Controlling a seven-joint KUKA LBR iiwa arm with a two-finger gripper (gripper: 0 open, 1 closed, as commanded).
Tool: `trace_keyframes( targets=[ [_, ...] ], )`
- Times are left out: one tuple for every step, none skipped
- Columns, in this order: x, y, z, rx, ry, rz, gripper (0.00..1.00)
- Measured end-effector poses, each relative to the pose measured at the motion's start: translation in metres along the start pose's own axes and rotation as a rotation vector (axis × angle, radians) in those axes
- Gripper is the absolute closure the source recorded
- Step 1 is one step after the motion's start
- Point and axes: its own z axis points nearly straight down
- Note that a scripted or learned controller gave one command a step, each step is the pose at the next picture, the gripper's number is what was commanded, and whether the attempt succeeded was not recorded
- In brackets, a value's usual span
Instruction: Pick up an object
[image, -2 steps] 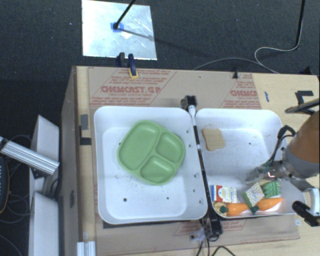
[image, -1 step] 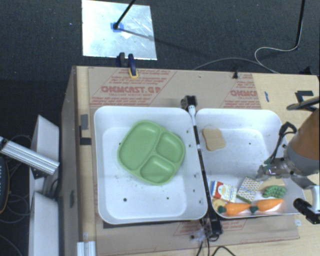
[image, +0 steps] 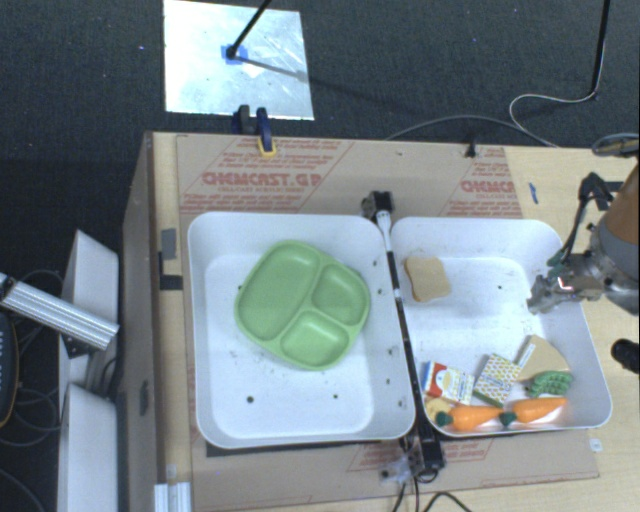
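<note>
You were looking down at a bench (image: 300, 165) covered by a tan sheet printed with red lettering, standing on dark carpet (image: 70, 90) with a shiny square plate (image: 238, 58) lying beyond its far edge. Two shallow white bins sat side by side: the left bin (image: 215, 400) held a green divided plate (image: 303, 304), tilted slightly; the right bin (image: 570, 300) held a tan slice of bread (image: 428, 278) near its far left corner and, crowded along its near edge, two carrots (image: 500, 413), a green leafy piece (image: 548, 381), small printed cards (image: 497, 378) and a tan wedge (image: 545, 353). The gripper (image: 560, 286) hung over the right rim of the right bin, well apart from those objects; whether its pincer was spread or pressed together could not be told, and nothing showed between its tips. A blue clamp (image: 262, 128) gripped the bench's far edge.
</note>
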Motion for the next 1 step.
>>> trace_keyframes(
  targets=[
    [-0.0003, 0.0003, -0.0099, -0.001, -0.001, -0.004, 1.00]
  ],
)
